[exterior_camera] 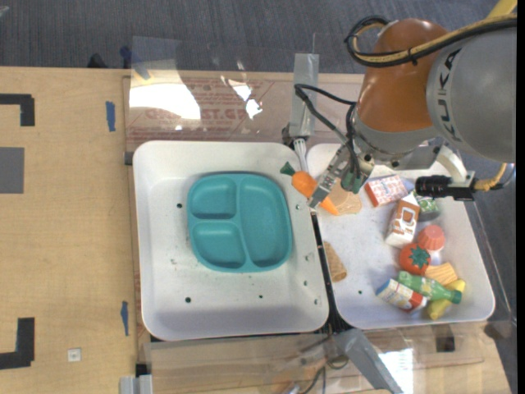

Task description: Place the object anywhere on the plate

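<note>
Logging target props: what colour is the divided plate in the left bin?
Teal, a plain blue-green, on the divided plate; the camera view shows it clearly.

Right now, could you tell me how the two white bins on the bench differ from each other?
The left bin carries one thing, a teal plate with three compartments; the right bin carries a heap of small toy foods. The left bin's floor lies open to view, while the arm hangs over the right bin's far end. A toy carrot sits over the rim where the bins meet. Both are shallow, white and alike in shape.
</note>
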